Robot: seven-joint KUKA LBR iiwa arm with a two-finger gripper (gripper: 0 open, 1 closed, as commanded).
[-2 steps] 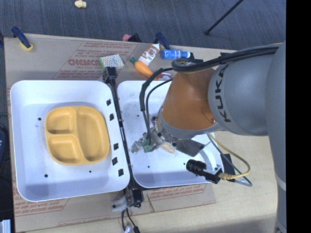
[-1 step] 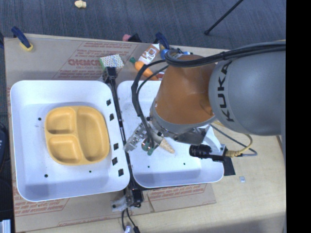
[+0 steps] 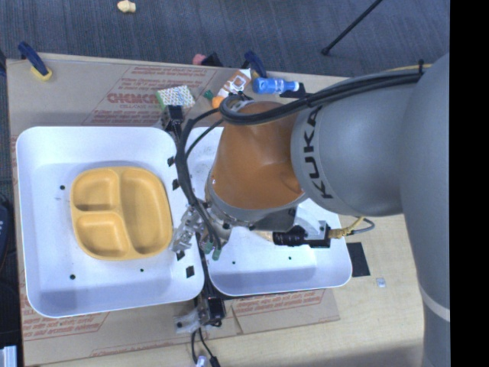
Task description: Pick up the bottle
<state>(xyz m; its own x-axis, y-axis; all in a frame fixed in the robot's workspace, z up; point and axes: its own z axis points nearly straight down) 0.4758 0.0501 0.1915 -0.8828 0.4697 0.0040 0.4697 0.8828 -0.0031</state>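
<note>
Reaching into the right bin [image 3: 306,277] near its left wall, hand [image 3: 192,237] low, grip state impossible to tell. Lying beyond the bins on the surface [image 3: 114,90]: the blue bottle [image 3: 273,86], probably light, stiff, slippery; best taken across its middle.

Bench [image 3: 107,102], cardboard-covered with red print, carried two white bins side by side: left bin [image 3: 38,205] and right bin [image 3: 306,270], rims touching.
</note>
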